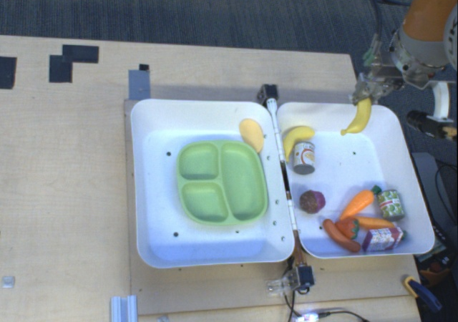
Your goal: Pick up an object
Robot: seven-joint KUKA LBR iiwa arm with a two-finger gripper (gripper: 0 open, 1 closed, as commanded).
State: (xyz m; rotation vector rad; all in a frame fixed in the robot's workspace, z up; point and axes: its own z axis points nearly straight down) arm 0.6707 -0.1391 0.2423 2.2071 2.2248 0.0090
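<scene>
Camera view, green tray [222,182] in left bin [154,192]

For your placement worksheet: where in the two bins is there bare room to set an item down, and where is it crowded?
Free: left bin floor around the green tray; right bin middle, between the can and green packet. Crowded: its near right corner, around the carrots and sausage.

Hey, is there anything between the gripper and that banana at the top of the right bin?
Nothing visible is. The gripper sits right at the top end of the banana, which hangs below it over the right bin's far rim. The other items lie further down the bin.
</scene>
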